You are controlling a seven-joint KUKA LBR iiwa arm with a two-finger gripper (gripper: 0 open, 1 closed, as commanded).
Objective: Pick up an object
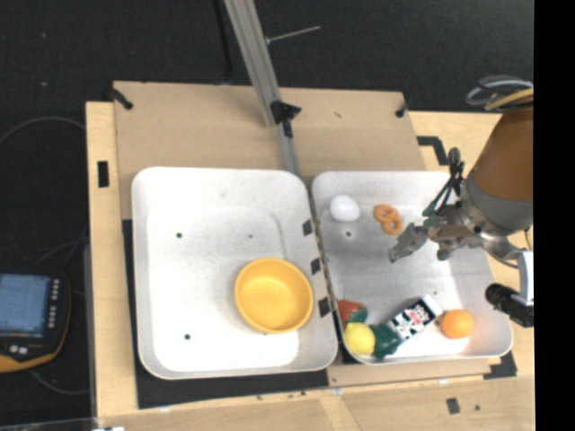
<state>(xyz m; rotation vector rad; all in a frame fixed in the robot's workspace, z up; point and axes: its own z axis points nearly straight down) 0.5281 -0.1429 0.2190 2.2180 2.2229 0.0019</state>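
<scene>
In the right bin [377, 187], a white ball [344, 208] and a small orange pretzel-shaped piece [388, 217] lie near the far wall. Along the near wall sit a yellow lemon [359, 338], a red piece [350, 312], a green piece [384, 339], a black-and-white box [415, 318] and an orange [456, 323]. My gripper [420, 248] hangs over the middle of this bin, just right of and nearer than the pretzel piece. It is open, its fingers spread apart with nothing between them.
A yellow bowl [274, 294] stands in the left bin [180, 205], near its right wall. A grey metal pole [256, 52] slants up from the back, between the bins. A handheld pendant [27, 317] lies off the bench at left.
</scene>
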